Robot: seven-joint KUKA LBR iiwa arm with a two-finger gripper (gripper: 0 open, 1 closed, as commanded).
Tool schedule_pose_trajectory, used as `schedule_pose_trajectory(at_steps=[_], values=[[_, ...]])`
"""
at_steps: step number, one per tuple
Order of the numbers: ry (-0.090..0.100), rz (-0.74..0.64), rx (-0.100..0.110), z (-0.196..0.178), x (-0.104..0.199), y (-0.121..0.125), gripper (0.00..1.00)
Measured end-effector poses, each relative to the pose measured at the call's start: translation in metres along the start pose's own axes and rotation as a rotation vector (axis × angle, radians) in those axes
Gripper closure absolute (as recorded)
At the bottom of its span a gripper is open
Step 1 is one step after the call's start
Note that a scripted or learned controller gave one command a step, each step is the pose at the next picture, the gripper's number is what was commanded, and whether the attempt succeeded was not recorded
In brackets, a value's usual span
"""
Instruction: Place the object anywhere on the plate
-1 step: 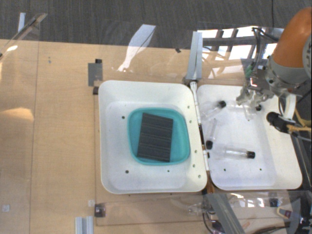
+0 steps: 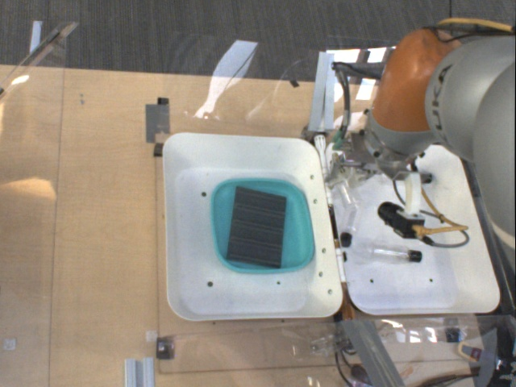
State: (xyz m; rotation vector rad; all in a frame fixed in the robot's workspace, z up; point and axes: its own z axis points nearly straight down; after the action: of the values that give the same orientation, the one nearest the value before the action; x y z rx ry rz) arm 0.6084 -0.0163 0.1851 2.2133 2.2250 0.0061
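- Slab [image 2: 258,226], dark grey, rectangular and ribbed with fine lines across its top, lies flat on the teal plate [image 2: 220,216], roughly in the plate's middle, its long side running far to near with a slight tilt.
- Teal plate sits inside the left bin [image 2: 187,240], about central in it, with white bin floor showing all round its rim.
- Nothing touches the slab; it is well apart from the gripper.
- Gripper [image 2: 348,169] is over the far-left corner of the right bin [image 2: 455,285], close to the wall where the two bins meet.
- Whether the gripper is open or closed cannot be told from this slant; clutter around the wrist hides it, and no object is seen in its grasp.
- Arm [image 2: 480,95], grey with its orange band [image 2: 407,79], reaches in from the right and covers the far part of the right bin.
- A thin clear tube with a black end [image 2: 397,253] lies on the right bin's floor, toward the near side, right of the dividing wall.
- Both bins rest on the pale wooden bench [image 2: 81,232].
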Motion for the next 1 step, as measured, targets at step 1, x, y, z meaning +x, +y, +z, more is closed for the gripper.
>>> schedule_pose_trajectory(at_steps=[1], values=[[0.001, -0.260, 0.000, -0.0001, 0.0850, -0.0089, 1.00]])
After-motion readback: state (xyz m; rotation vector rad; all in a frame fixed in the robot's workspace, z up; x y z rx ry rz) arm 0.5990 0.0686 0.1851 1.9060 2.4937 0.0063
